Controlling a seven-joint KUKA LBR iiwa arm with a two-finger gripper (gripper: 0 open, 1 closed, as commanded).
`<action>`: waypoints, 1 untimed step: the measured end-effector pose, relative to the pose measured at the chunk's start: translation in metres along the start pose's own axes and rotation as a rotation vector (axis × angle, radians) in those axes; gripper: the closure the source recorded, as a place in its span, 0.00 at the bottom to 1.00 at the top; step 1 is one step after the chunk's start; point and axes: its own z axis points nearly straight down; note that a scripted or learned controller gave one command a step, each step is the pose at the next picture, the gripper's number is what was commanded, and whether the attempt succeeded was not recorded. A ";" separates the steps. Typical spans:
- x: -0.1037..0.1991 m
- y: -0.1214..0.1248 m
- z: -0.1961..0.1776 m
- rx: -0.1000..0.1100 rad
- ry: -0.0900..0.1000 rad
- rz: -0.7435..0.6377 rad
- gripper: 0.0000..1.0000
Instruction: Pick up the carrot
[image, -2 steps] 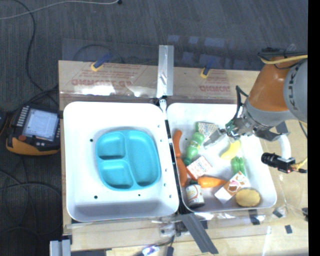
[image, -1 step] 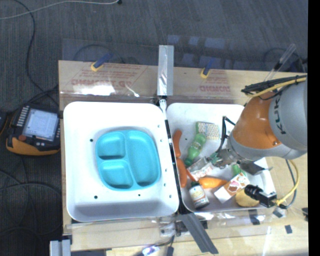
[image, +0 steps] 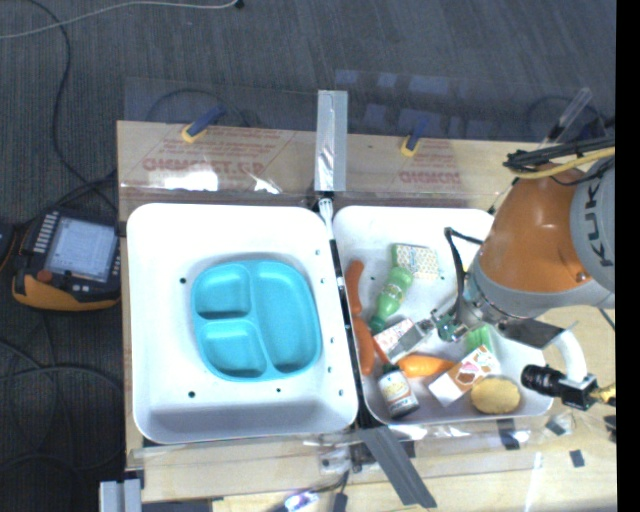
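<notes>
The carrot (image: 424, 366), a short bright orange tapered piece, lies near the front of the right bin (image: 436, 221), between a small jar (image: 396, 391) and a white and red carton (image: 468, 376). The gripper (image: 449, 327) hangs below the arm's orange wrist band (image: 533, 243), low over the bin's middle. It is just behind and to the right of the carrot, among the clutter. Nothing is visibly held in it.
A long red-orange stick (image: 357, 308) lies along the right bin's left wall. Near it are a green bottle (image: 390, 294), a checkered packet (image: 415, 260), a labelled packet (image: 395, 336) and a potato (image: 495, 395). The left bin (image: 160, 250) holds a blue divided plate (image: 256, 318).
</notes>
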 end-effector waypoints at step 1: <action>-0.036 -0.011 0.091 -0.016 -0.019 -0.322 0.00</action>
